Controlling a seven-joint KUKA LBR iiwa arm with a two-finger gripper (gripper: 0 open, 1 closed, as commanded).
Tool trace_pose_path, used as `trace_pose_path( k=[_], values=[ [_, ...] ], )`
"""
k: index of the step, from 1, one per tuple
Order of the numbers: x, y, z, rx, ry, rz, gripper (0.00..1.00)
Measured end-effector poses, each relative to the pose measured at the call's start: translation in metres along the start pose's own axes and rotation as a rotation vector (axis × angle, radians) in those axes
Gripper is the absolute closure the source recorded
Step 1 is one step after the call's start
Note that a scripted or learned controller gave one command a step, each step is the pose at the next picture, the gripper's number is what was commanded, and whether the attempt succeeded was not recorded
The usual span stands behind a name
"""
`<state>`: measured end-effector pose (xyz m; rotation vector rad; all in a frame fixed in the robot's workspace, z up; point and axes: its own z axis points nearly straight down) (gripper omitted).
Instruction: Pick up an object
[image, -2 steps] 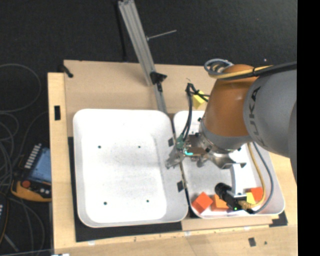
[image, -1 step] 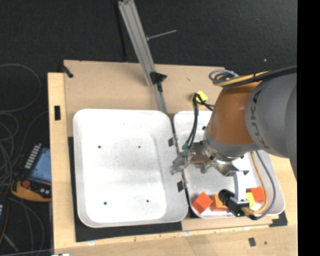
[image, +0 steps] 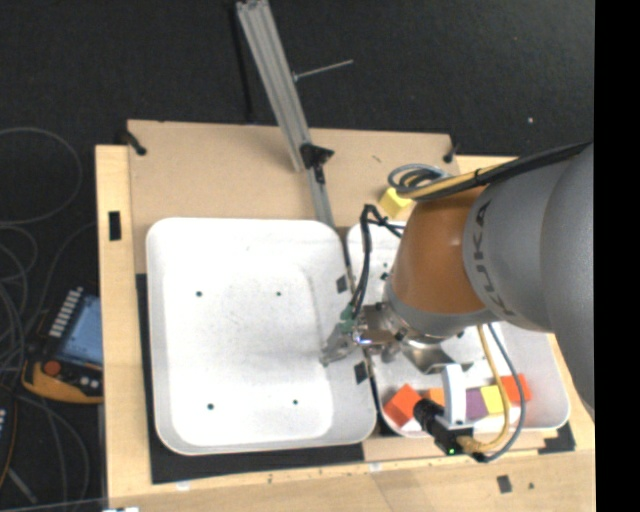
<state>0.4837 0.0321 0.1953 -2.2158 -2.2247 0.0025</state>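
Observation:
My gripper (image: 340, 345) hangs low over the seam between the two white bins, at the right edge of the left bin (image: 240, 330). The grey and orange arm (image: 470, 260) covers most of the right bin (image: 555, 400). In the strip of that bin showing below the arm lie an orange block (image: 403, 402), a purple and yellow block (image: 478, 401) and a small orange piece (image: 515, 388). A yellow object (image: 396, 201) peeks out at the right bin's far edge. Whatever lies beneath the arm is hidden.
A slanted metal rod (image: 285, 95) comes down from the top to the bins' far edge. Cables (image: 420, 178) lie behind the right bin. A handheld controller (image: 75, 345) rests off the bench at the left.

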Motion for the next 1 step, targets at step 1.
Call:
trace_pose_path(
  k=[1],
  values=[
    [0.0615,0.0079,-0.0008,-0.002,0.002,-0.005,0.00]
  ],
)
